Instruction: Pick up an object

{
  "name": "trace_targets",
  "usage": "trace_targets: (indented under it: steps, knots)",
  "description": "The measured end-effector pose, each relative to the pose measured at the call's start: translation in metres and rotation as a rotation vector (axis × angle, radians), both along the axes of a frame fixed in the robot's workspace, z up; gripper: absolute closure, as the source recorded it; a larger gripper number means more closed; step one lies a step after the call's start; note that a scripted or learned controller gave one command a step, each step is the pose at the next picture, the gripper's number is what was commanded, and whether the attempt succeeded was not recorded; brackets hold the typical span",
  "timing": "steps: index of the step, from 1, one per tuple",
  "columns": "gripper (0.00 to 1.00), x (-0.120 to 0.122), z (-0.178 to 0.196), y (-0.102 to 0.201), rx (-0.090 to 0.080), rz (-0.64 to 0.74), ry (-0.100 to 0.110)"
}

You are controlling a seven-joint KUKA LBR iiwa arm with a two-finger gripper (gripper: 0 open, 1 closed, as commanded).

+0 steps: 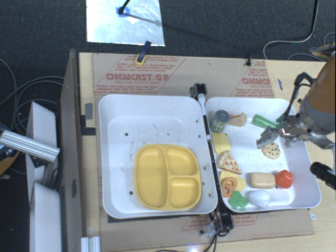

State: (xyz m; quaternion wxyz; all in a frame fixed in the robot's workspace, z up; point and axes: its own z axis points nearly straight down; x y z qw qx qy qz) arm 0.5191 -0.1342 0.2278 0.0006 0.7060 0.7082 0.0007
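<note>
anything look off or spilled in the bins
Nothing stands out. The yellow divided tray lies flat in the left bin, and the toy foods, such as the pizza slice and cookie, lie loose inside the right bin.

arm (321, 96) cut off at right edge, claw (266, 138) blurred, grip unclear

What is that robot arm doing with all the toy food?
The arm reaches in from the right, and its end effector hovers over the right bin, just above a speckled cookie. Nothing shows between its fingers, so it has picked up nothing yet. More toy food lies around it, like a pizza slice and a tomato. The left bin holds a yellow tray.
</note>
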Motion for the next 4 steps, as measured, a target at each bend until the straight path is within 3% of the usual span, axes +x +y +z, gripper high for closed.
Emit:
trace_targets:
  steps: [1, 2, 3, 4]
  knots:
    - [0.00, 0.069, -0.070, 0.028, -0.001, 0.005, -0.002]
    - [0.00, 0.125, -0.147, 0.051, 0.002, 0.007, 0.016]
    - [0.00, 0.140, -0.148, 0.046, 0.012, 0.009, 0.060]
    - [0.00, 0.140, -0.148, 0.032, 0.016, 0.004, 0.056]
